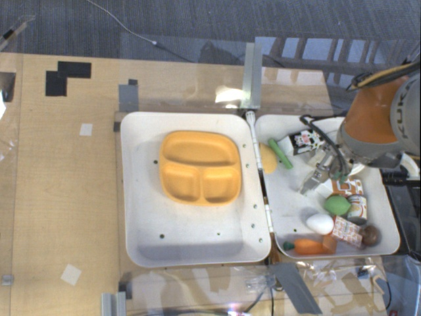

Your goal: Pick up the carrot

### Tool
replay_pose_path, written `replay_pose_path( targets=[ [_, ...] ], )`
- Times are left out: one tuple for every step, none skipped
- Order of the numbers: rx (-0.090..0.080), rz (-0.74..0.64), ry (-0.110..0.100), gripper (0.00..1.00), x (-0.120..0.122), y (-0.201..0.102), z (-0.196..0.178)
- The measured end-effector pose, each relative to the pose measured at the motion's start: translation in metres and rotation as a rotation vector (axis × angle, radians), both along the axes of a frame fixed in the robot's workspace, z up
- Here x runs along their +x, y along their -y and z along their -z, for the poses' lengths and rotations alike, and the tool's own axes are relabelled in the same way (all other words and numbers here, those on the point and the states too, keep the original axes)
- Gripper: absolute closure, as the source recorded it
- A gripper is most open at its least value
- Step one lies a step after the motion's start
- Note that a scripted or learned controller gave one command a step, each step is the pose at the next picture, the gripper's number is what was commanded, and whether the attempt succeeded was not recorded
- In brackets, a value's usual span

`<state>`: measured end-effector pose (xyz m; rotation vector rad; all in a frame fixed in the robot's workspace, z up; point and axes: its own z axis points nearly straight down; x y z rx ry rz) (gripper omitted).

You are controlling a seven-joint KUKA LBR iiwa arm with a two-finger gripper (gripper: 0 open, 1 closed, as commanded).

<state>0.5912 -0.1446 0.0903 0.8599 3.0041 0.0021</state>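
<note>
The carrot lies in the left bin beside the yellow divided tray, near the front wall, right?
Not quite. The camera view shows the carrot in the right bin, by its front wall, near the white egg. The yellow divided tray sits in the left bin.

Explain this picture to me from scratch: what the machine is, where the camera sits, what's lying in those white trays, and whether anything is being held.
The camera is fixed above a bench and looks down at a slant. The grey machine with the orange band is a robot arm, reaching in from the right. Its gripper, the two-finger grasping end, hangs over the right bin with nothing seen between its fingers. The left bin holds a yellow divided plate. The right bin holds toy food and small packets: a carrot at the near edge, a white egg, a green round fruit and a green stick-shaped piece. The carrot, which the arm is meant to pick up, lies untouched.
</note>
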Motion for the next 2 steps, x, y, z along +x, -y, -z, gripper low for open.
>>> replay_pose_path(
  targets=[
    [0.004, 0.06, 0.001, 0.0, 0.0132, -0.0519, 0.0],
    [0.003, 0.104, -0.002, 0.0, 0.0228, -0.0597, 0.0001]
  ],
)
